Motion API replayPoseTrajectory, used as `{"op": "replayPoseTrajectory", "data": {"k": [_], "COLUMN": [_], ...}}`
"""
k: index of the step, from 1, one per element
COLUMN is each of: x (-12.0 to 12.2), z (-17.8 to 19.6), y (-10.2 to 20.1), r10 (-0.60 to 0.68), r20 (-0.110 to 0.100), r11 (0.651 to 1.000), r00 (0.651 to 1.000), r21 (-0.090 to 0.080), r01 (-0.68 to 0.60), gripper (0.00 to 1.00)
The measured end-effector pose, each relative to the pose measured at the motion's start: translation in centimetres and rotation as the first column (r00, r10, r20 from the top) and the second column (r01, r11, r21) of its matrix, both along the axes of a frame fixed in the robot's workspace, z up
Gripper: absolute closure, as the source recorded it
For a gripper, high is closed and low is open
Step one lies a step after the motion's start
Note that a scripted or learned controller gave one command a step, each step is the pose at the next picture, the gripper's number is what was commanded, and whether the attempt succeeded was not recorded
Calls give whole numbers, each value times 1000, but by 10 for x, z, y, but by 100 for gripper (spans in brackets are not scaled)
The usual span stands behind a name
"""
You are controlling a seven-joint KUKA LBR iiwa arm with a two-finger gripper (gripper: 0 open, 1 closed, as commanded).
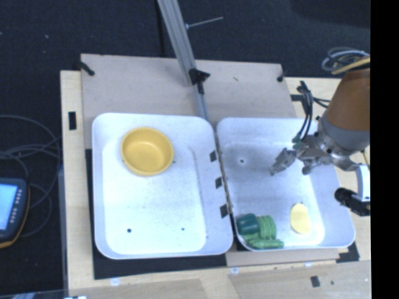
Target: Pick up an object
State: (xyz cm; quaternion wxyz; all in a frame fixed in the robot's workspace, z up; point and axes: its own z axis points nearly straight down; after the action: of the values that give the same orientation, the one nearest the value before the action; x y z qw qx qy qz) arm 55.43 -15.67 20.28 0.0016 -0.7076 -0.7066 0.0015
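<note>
Over the right bin point(330, 238) my claw point(293, 162) hung above the far-middle part of the floor; my arm came in from the right, orange band above the wrist; two fingers point(280, 161) were spread apart, nothing between them, so released; the left finger pointed down and left toward bare white floor; cables ran along the wrist on the far side.

Objects to pick sat near me in that same bin, along the near edge: a yellow piece point(300, 218), oval, lying flat, right of the green ones; a green ridged object point(267, 227) just left of it; a darker green block point(246, 223) touching or just beside the ridged one on its left; a green strip point(267, 244) lying along the near rim below both; could not tell if these green things were separate or stacked; all of them well apart from my claw, nearer the camera than it.

Left bin point(106, 229) held a yellow bowl point(148, 151), upright, in its far-left part, rest of the floor speckled; a grey metal post point(177, 36) rose from the far side between the two bins; a handheld screen point(11, 205) with cables lay off the bench at far left.
</note>
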Motion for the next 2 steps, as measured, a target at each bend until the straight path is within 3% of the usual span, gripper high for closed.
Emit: {"op": "replayPoseTrajectory", "data": {"k": [2], "x": [2], "z": [-103], "y": [-2], "r10": [1], "r20": [4], "r11": [1000], "r00": [1000], "r21": [-1], "r01": [-1], "gripper": [0]}}
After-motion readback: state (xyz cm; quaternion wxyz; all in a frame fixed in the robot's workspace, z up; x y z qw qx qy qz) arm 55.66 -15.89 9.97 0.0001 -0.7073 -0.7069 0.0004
